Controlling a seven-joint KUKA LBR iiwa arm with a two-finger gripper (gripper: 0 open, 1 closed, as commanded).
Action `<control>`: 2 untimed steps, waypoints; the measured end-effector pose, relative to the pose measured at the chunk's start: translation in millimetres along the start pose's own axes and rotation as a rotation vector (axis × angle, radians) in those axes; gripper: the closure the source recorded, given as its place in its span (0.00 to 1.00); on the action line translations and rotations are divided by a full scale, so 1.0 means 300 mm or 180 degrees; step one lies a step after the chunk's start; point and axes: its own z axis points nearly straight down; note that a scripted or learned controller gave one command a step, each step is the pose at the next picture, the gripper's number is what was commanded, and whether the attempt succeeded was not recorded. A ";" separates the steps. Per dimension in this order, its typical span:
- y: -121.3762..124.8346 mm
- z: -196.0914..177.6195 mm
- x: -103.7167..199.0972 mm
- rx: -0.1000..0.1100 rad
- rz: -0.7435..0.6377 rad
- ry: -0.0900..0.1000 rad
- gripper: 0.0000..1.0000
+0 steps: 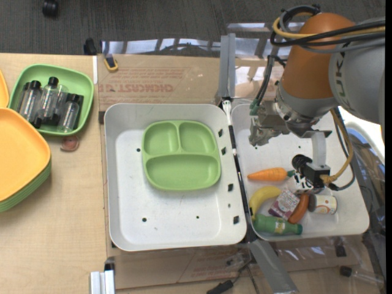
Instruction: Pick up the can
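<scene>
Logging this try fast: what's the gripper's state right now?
Two-finger gripper: cannot be told from this view; it hangs over the right white bin, nothing visibly in it; small white can lies in the bin.

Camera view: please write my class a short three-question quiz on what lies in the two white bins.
1. True or false: the green divided plate lies in the left bin.
2. Which lies nearest the carrot? A) banana B) stack of orange plates C) tray of vials
3. Fill in: the can lies on its side in the ___ bin.

Key: 1 true; 2 A; 3 right, as the can is in the right bin.
</scene>
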 end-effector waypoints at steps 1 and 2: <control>0.057 0.130 -0.189 0.0006 -0.0304 0.0005 1.00; 0.057 0.130 -0.189 0.0005 -0.0303 0.0005 0.00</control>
